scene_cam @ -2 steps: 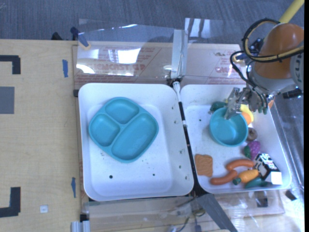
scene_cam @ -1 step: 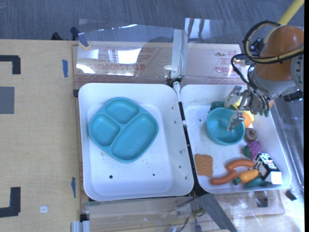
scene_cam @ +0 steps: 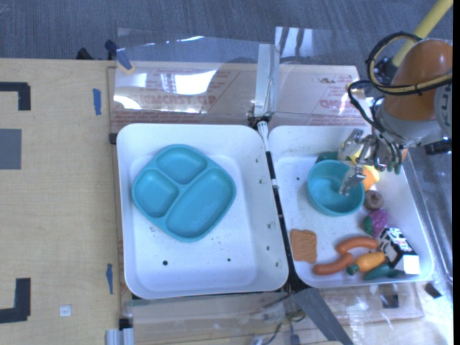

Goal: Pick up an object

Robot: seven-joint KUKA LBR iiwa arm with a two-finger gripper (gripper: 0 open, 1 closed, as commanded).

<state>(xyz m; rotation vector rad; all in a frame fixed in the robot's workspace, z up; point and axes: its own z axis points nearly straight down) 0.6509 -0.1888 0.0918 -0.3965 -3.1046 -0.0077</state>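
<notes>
gripper [scene_cam: 352, 180] — over blue bowl [scene_cam: 332, 190] | right bin [scene_cam: 287, 192]

You have two white bins on the worktop: the left bin [scene_cam: 144, 264] carries one blue divided plate [scene_cam: 184, 191], and the right bin [scene_cam: 287, 171] carries one blue bowl [scene_cam: 327, 192]. Count also one tan slice of toast [scene_cam: 304, 245], two sausages [scene_cam: 338, 256], one carrot [scene_cam: 370, 261] and one purple bunch of grapes [scene_cam: 377, 219]. One black-and-white block [scene_cam: 397, 249] lies at the right, and several small pieces beside it are too crowded to count.
</notes>
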